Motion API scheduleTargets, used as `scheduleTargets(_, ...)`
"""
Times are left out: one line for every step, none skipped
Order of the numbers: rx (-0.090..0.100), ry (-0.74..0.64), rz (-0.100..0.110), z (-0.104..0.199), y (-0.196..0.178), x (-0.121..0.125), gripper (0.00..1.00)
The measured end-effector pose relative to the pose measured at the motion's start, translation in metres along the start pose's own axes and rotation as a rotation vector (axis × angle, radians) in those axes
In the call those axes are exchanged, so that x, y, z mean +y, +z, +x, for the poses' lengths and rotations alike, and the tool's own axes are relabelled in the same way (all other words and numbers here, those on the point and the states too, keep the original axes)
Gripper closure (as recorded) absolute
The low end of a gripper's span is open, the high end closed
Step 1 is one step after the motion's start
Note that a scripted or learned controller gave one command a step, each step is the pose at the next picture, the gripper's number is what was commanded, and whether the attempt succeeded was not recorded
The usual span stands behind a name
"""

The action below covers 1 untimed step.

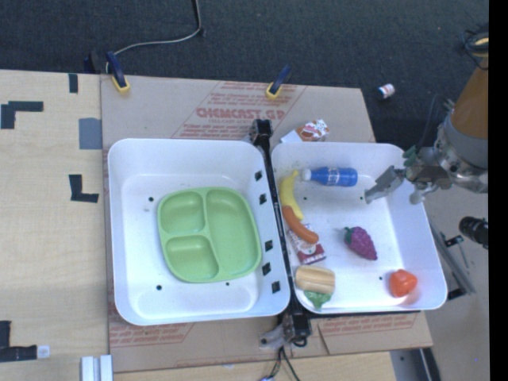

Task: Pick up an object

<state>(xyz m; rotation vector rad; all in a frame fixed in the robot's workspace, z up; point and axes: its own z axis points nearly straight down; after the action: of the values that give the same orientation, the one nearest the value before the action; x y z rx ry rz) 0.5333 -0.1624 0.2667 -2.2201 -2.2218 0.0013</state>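
- Gripper [399, 184]: fingers spread apart, nothing between them, above right bin [413, 236] upper right.
- Bin contents: blue bottle [333, 177], banana [290, 198], grapes [361, 243], tomato [403, 283], sandwich [314, 279].
- Left bin [127, 213]: green tray [209, 234].
- Cardboard [230, 113] print: "CHEMCAST".

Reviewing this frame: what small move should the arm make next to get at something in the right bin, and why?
Probably lower the gripper leftward toward the blue bottle. It hangs open, holding nothing, at the right bin's upper right, and the bottle lies nearest it.
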Motion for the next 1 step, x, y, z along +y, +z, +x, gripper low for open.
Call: scheduleTargets(0.001,0.001,0.003,-0.0193,0.1044,-0.0290,0.00)
